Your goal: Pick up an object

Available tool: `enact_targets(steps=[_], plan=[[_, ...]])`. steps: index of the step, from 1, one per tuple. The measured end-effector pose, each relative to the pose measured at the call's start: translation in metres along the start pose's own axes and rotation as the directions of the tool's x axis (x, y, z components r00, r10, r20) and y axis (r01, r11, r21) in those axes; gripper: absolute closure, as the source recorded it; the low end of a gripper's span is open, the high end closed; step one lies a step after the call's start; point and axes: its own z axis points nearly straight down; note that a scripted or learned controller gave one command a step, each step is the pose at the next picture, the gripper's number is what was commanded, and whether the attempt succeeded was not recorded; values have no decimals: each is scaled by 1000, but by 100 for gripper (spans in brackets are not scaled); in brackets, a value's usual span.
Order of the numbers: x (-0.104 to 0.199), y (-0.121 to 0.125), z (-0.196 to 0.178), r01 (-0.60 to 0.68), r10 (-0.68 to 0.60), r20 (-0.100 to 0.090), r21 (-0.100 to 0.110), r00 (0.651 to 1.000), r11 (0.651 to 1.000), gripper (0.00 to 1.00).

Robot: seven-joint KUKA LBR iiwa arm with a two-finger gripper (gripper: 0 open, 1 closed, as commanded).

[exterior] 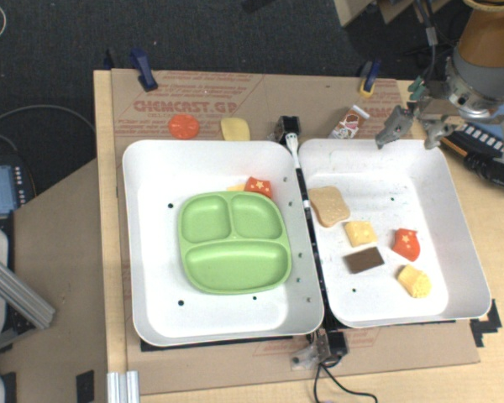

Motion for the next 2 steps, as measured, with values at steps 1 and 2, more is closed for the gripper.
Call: enact_targets(steps=[1, 2], plan=[[-40, -84, 77, -7, 7, -2, 12, 1000, 1000, 0], [-71, -100, 179, -3, 3, -2, 7, 1000, 1000, 0]])
